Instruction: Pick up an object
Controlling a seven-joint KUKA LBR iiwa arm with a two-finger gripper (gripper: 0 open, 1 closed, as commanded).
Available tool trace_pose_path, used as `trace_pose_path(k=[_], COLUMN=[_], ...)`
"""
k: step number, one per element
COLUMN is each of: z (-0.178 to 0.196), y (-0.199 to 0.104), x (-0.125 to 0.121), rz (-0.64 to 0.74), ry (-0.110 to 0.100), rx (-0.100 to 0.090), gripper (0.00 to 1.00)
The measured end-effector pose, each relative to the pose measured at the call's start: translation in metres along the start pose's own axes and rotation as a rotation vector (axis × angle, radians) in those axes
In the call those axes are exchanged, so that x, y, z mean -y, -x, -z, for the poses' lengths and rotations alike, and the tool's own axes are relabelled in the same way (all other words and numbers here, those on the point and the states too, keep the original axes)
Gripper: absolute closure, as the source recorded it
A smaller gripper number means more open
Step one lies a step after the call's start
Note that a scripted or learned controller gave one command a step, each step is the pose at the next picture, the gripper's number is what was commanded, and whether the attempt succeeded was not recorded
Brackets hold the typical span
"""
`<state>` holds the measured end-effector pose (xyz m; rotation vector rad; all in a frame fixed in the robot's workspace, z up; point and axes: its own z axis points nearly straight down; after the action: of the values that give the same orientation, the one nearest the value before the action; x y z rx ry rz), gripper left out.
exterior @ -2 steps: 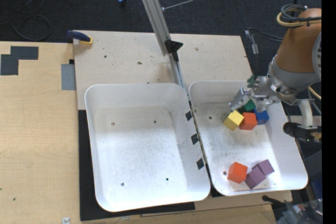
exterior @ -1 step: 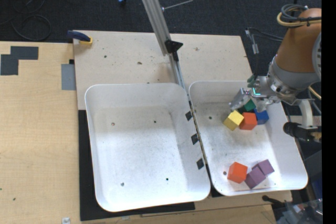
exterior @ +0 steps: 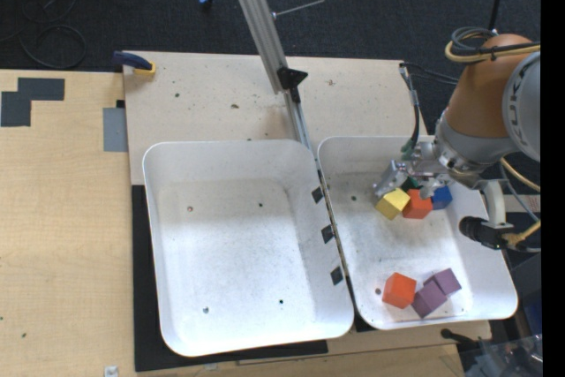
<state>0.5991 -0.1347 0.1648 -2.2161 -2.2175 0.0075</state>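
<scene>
While the gripper (exterior: 402, 181) hangs low over the right bin (exterior: 494, 296), among a yellow block (exterior: 392, 204), red block (exterior: 418, 207) and blue block (exterior: 440, 197), I cannot tell its state.

Slanted aluminium bar (exterior: 262, 22), blue-and-yellow clamp (exterior: 134, 62), black floor cables (exterior: 53, 40).

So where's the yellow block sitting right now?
In the camera view the yellow block lies in the right bin, upper middle, touching a red block, just under the gripper.
</scene>
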Motion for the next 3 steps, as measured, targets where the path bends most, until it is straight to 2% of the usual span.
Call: trace_pose_path(k=[1, 2, 3], z=[-0.045, -0.073, -0.064], y=[0.002, 0.000, 0.000], x=[-0.004, -0.006, -0.005], rz=[-0.001, -0.001, -0.006], ry=[0.014, 0.008, 0.005], rx=[0.001, -0.001, -0.003], gripper=[0.00, 0.00, 1.00])
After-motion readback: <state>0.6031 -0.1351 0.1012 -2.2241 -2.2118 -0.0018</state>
